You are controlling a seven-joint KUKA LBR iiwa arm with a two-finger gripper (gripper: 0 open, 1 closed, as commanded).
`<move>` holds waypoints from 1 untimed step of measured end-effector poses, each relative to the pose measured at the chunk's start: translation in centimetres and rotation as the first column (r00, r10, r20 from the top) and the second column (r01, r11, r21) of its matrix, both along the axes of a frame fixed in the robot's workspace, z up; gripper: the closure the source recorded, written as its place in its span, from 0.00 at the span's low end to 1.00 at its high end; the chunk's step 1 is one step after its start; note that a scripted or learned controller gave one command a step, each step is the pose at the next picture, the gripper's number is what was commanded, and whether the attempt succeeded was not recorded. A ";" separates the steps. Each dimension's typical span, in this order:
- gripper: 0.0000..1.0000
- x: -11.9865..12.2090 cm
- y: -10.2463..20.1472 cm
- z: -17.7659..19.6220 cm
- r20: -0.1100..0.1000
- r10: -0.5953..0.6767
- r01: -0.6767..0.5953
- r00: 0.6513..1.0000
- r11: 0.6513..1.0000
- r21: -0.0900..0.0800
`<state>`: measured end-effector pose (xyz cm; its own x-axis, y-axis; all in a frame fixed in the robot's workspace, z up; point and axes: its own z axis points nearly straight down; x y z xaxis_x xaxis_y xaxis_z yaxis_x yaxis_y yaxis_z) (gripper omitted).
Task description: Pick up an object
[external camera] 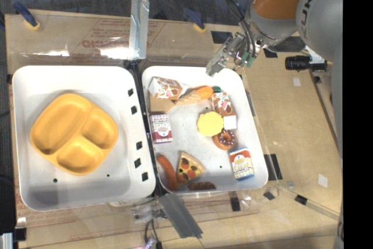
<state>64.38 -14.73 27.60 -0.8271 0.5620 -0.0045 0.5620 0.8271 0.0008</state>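
My gripper (213, 69) hangs over the far rim of the right bin (254, 143), above its top edge and apart from the toys below. Nearest to it lie an orange croissant-like piece (197, 93) and a printed snack bag (166, 89). Further down the bin lie a yellow disc (210, 123), a chocolate donut (224, 139), a small red box (161, 127), a pizza slice (188, 167), a red sausage (165, 171) and a small carton (241, 163). I see nothing held at the gripper's tip.
The left bin (23, 102) holds a yellow divided plate (74, 132). A grey taped post (139, 29) stands at the far end of the wall between the bins. Bare wooden bench (291, 125) lies to the right of the right bin.
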 end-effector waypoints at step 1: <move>1.00 -0.1 -6.2 4.9 -0.002 0.265 -0.265 0.964 0.964 -0.001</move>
